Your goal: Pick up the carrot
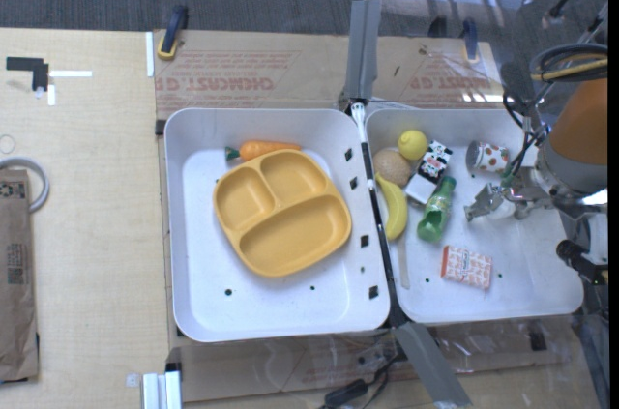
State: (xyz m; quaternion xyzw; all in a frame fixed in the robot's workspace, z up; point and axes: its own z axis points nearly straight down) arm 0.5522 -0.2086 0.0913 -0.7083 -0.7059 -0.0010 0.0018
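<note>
From where I stand, the carrot (263, 148) lies in the left bin (193, 233), tucked against the upper edge of the yellow divided plate (282, 212), its green top pointing left. It looks to be touching the plate's rim, with the bin's back wall just behind it.

The gripper (481, 205) is well away from it, over in the right bin (542, 291), hanging above bare white floor between the green bottle (435, 209) and the arm's own wrist. Its fingers appear slightly apart with nothing between them, though they are small and glinting, so I would not swear to how wide.

Plenty could go awry. To my eye the arm must cross the divider between the bins, and the banana (392, 207), the lemon (413, 143) and the brown round fruit (392, 166) crowd that side; a low sweep could knock them. The carrot itself sits in a narrow slot between plate and wall, so one finger may land on the plate's rim, tipping it or pushing the carrot along the wall. Being round and tapered, it may well roll or squirt free of a grip taken too near its thin end
</note>
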